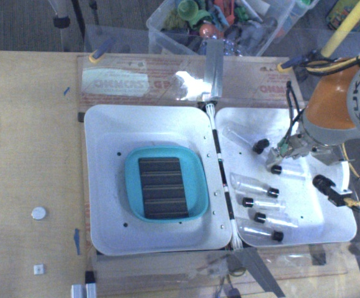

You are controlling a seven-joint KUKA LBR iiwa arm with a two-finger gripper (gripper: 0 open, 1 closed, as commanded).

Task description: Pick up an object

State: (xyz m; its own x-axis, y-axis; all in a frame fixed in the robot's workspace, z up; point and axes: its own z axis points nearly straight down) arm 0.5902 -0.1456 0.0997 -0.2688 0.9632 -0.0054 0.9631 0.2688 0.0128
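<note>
Several clear plastic vials with black caps lie scattered in the right bin (335, 228). One vial (245, 136) lies at the bin's upper left and another vial (254, 185) near its middle. A third vial (262, 232) rests by the front wall. My gripper (278, 159) hangs low over the upper middle of this bin, at the end of the grey and orange arm coming in from the right. A black-capped vial (290, 171) lies right beneath its tip. I cannot make out whether anything is held.
The left bin (105, 166) holds a teal tray (133, 179) with a dark ribbed block (162, 187) in it. A metal divider (220, 166) separates the bins. A clear tub of colourful toys (229, 11) stands behind the bench.
</note>
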